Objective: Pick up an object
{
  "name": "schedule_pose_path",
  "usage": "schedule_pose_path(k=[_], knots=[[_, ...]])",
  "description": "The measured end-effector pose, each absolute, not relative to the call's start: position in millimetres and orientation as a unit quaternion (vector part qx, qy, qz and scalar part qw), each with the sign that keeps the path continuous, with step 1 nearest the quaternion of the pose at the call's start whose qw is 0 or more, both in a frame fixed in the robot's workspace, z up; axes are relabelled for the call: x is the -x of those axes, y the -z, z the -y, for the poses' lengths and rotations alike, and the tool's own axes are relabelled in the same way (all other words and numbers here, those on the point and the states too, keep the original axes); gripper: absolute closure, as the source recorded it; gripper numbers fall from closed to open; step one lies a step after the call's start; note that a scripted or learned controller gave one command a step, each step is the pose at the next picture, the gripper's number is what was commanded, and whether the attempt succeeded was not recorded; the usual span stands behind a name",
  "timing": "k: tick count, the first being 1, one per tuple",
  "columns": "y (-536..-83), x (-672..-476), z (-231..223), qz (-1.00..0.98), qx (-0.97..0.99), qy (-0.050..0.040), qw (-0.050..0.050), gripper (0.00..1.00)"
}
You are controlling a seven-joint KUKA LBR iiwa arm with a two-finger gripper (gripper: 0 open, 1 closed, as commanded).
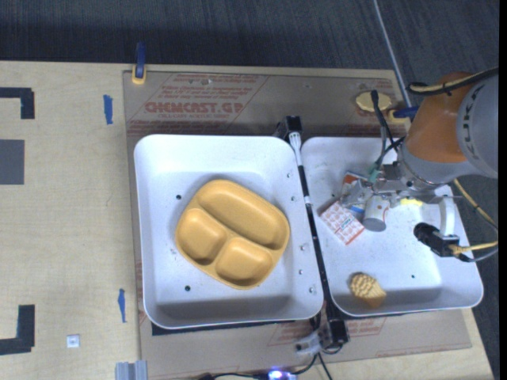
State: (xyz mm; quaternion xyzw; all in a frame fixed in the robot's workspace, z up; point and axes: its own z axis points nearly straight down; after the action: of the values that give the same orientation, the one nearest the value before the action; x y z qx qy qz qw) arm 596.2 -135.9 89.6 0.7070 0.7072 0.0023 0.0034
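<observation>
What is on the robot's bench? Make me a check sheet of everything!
Surface: wooden bench with left bin and right bin, side by side.
Job's things: yellow tray in left bin; packet and tan lump in right bin.
Clutter: nothing seen.
Grippers: claw over right bin, close to packet.
Cables: wires at front edge between bins.
Surroundings: dark floor behind bench.

Pale wood bench, dk carpet
</observation>
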Motion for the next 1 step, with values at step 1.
schedule_pose_path(k=[1], knots=[[-103.4, -599.0, 138.1, -0.706, -0.708, -0.0042, 0.009, 1.00]])
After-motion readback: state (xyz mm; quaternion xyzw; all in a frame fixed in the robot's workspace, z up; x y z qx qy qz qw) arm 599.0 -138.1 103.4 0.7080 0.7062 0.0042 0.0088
